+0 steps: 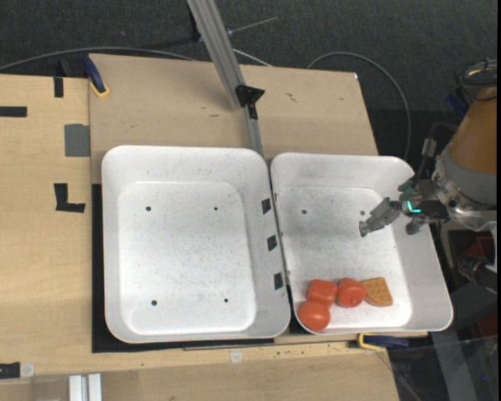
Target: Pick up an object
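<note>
Your counter (192, 98) is a tan board that runs out to dark floor at the top and right, so the right bin sits close to the counter's right edge. On it lie two white bins side by side, their inner rims touching along a seam with small dark clips.

The left bin (184, 324) is the larger patch of open room: its floor shows nothing but speckles and four small dark dots. The right bin (334, 167) has its upper and middle floor open too, and its load is crowded into the near corner, against the front rim.

A grey rail (221, 44) slants down from the top edge and ends just above the seam between the bins (it crosses the space behind both rims).

The arm (476, 153) comes in at the right edge, orange band over grey wrist, above the right bin's right rim. The tool (373, 221) reaches leftward over the right bin's mid floor, well apart from the load; I cannot tell how its jaws stand, and nothing shows between them.

Three red pieces (330, 297) touch each other in a cluster near the front rim. A tan cracker-like piece (377, 291) lies just right of them, touching the nearest.
</note>
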`<state>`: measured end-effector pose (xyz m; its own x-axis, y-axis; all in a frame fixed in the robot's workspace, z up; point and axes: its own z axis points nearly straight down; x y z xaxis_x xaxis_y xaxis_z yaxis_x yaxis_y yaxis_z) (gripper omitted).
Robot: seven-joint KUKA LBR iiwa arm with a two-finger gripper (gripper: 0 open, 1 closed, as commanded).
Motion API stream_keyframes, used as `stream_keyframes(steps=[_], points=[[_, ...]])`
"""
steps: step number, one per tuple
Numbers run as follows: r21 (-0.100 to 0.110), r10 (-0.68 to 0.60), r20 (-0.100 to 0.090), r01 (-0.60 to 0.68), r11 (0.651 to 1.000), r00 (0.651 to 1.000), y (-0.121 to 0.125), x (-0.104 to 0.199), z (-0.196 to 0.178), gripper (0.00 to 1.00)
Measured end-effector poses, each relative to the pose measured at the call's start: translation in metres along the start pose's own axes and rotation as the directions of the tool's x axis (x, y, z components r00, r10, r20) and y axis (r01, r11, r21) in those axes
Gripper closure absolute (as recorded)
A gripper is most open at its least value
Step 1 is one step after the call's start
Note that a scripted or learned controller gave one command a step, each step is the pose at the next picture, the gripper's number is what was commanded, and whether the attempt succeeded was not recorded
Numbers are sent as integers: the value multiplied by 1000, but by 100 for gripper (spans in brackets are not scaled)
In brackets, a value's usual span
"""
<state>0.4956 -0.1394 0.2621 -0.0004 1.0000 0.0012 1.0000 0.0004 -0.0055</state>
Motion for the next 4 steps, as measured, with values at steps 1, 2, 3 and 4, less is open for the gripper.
stream_keyframes(steps=[1, 2, 3, 4], points=[[-4, -1, 1, 1, 1000, 1000, 1, 0, -2, 0], [0, 0, 1, 0, 1000, 1000, -4, -4, 43, 0], [1, 0, 0, 0, 1000, 1000, 5, -7, 94, 0], [2, 0, 0, 0, 1000, 1000, 3, -12, 140, 0]])
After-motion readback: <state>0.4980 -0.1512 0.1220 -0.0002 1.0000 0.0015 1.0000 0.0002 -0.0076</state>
